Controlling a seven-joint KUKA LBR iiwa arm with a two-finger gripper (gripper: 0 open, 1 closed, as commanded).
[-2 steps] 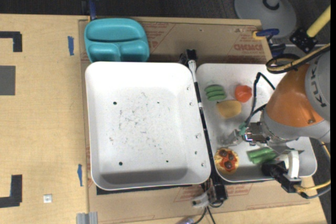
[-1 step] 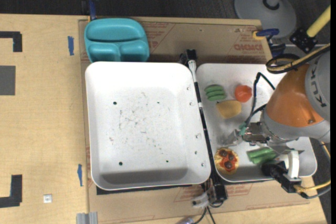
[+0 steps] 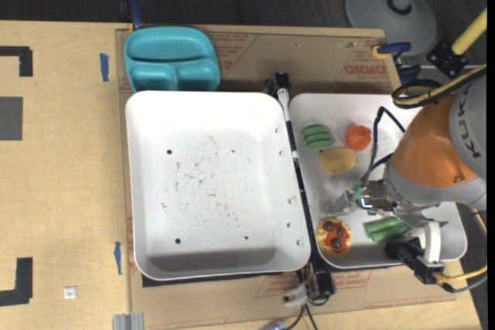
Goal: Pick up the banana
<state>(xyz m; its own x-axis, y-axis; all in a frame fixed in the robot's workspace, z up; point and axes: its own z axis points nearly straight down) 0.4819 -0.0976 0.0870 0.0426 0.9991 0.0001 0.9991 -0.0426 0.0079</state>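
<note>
a: where's the arm?
b: arm [image 3: 433,158] comes in from the right, over the right bin [image 3: 458,247]. the orange band sits above the bin's right half.

a: claw?
b: gripper [image 3: 360,199] is low over the middle of the right bin, pointing left. wide or narrow, cannot tell, the wrist covers it. can't see anything held in it.

a: banana?
b: not sure. the closest match is a pale yellow piece [image 3: 338,159] in the upper left part of the right bin. it looks lumpy from here, so i can't tell if that's the banana. it lies just up and left of the gripper, apart from it.

a: what else is in that bin?
b: a green ridged piece [image 3: 315,137] near the top left corner, and a red-orange round piece [image 3: 357,137] just beside it on the right. the yellow one is right under those two. there's a round pizza-like piece [image 3: 333,236] at the bottom left, and a green piece [image 3: 384,228] beside it, partly under the wrist.

a: left bin?
b: left bin [image 3: 209,263] is white with scuffs on the floor. it touches the right bin along the black clips in the middle.

a: anything outside?
b: a teal divided tray [image 3: 170,58] sits behind the left bin, touching its back rim. a grey stand base [image 3: 379,4] is on the floor at top right.
</note>
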